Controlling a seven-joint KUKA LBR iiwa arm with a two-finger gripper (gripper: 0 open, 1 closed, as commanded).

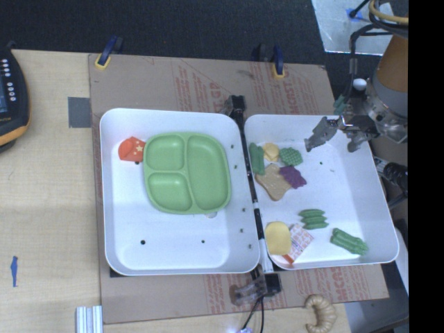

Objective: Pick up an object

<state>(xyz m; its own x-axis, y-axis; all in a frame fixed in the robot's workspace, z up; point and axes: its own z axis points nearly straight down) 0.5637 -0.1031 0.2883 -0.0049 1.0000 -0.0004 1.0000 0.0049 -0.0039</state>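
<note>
Claw (338, 136) open above right bin (361, 186), arm edge-cropped.

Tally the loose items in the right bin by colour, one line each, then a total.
Green: 4
Yellow: 2
Purple: 1
Tan: 1
White and red packet: 1
Total: 9

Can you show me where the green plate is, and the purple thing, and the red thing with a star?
green plate (187, 172): camera view, on its middle ridge.
purple thing (294, 177): camera view, on its middle.
red thing with a star (130, 149): camera view, on its red body.
</note>
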